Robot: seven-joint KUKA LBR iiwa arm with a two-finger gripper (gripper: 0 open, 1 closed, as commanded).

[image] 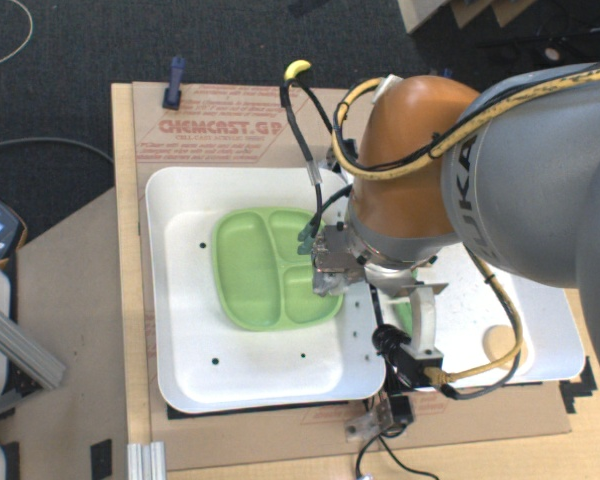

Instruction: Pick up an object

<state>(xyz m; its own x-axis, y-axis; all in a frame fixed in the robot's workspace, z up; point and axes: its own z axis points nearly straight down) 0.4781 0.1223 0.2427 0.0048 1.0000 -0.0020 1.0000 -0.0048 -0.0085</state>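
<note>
Arm (500, 168): grey, with a broad orange band above the wrist. It reaches in from the right and covers the seam between the two bins and much of the right one.
Counter (210, 123): a brown board with red lettering along its far edge; both bins sit on it.
Left bin (250, 368): white and shallow with rounded corners; it holds the green tray.
Right bin (550, 333): white, largely hidden under the arm; only its near right part is seen.
Green tray (245, 268): pale green, divided into compartments, lying flat in the middle of the left bin. Its right edge runs under the wrist.
Tool (325, 278): the grey metal head is low over the right rim of the green tray, close to the wall between the bins. How wide it stands, or whether it grips anything, cannot be told from here.
Tan disc (498, 343): round, lying in the right bin near its front edge.
Green piece (401, 314): a small bit in the right bin, partly hidden by the arm.
Blue clip (173, 81): at the counter's far left corner.
</note>
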